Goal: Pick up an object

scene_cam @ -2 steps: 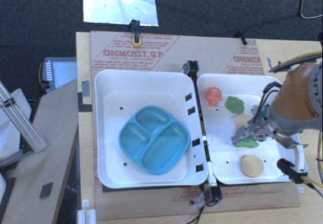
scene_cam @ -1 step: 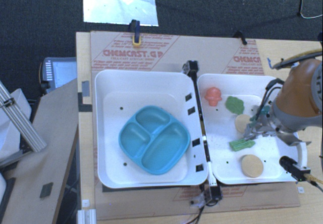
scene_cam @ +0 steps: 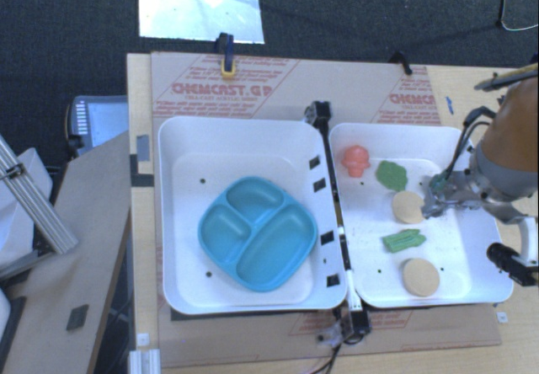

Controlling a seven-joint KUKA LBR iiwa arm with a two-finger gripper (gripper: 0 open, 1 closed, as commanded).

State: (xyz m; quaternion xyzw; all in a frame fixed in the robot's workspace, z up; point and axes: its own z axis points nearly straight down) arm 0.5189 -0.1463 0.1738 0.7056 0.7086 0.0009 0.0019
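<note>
Five items lie in the right bin (scene_cam: 472,284); the gripper (scene_cam: 431,198) hangs just beside a tan disc (scene_cam: 408,208) near its centre, finger state unclear. Crowding risks a glancing, empty grab.

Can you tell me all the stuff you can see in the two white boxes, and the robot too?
White bins: two, side by side on the bench.
Divided plate: one, blue, in the left bin.
Orange toy: one, top left of the right bin.
Green pieces: two, one beside the orange toy, the other mid-bin.
Tan discs: two, one mid-bin, the other near the front.
Gripper: one, grey, beside the upper tan disc.
Arm: one, grey and orange, from the right.
</note>
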